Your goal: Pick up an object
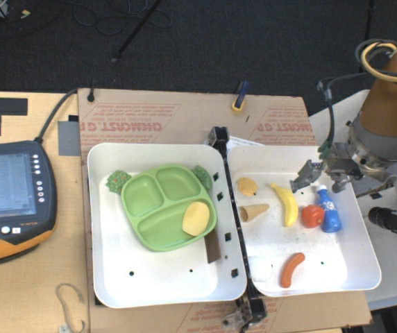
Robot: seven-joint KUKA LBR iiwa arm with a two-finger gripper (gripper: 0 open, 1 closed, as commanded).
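Several small toys lie in the right white bin (365, 269).
Gripper (321, 175) spread wide, holding nothing; light, stiff, curved yellow plastic banana (286, 203) suits a mid-body pinch.

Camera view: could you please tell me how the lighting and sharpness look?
Camera view: even, soft light with faint shadows; the shallow white right bin looks bright, nearly washed out; the grey two-finger gripper looks slightly soft; the yellow plastic banana is reasonably sharp.
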